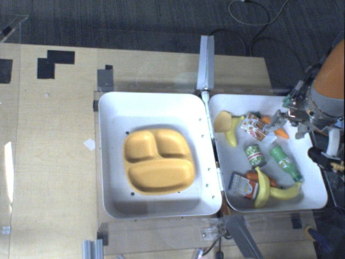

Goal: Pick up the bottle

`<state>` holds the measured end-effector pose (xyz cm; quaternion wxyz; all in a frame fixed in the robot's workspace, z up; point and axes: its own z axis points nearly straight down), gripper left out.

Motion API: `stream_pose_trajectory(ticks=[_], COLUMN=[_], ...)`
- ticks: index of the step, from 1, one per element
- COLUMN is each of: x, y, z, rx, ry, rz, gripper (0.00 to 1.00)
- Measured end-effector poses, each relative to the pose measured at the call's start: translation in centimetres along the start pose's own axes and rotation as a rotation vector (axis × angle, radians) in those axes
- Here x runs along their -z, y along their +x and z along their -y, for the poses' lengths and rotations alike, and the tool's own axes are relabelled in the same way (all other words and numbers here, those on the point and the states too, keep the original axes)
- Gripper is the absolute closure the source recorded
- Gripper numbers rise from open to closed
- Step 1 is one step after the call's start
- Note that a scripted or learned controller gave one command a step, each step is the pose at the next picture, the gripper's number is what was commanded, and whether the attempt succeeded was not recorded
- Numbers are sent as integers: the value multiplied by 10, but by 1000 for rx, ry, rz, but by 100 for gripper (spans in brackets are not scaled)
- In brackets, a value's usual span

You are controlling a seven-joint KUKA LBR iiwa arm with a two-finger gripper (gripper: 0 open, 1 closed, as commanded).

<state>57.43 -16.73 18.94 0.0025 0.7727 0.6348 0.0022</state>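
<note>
The tabletop (64,144) carries two shallow white bins side by side. The left bin (110,161) holds a yellow divided tray (159,161) lying near its centre.

The right bin (318,196) holds the loose items. The green bottle (284,163) lies on its side in the right half of this bin, close to the bin's right edge, with its length running diagonally from upper left to lower right. A small green can (255,156) stands just to its left. A banana (263,186) lies near the bin's front edge, with a second banana (285,192) beside it toward the front right corner. A juice carton (242,185) rests against the first banana at the front left. A yellow pear-shaped fruit (222,122) and another banana (233,130) lie near the bin's back left corner. A white-and-red snack pack (252,128) sits toward the back centre, with an orange carrot (280,133) beside it.

The arm enters from the right. The end effector (291,120) sits above the back right area of the right bin, near the carrot and apart from the bottle. Whether the end effector is apart or together cannot be determined. The bottle rests on the bin floor.
</note>
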Motion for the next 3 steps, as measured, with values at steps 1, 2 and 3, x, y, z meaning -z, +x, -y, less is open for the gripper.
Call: stream_pose_trajectory(ticks=[1,2,3], x=[-94,-82,60], y=[-32,-31,53], z=[21,19,17], rx=[-35,-34,-93], ry=[0,-4,0], rz=[0,-1,0], gripper=[0,100,100])
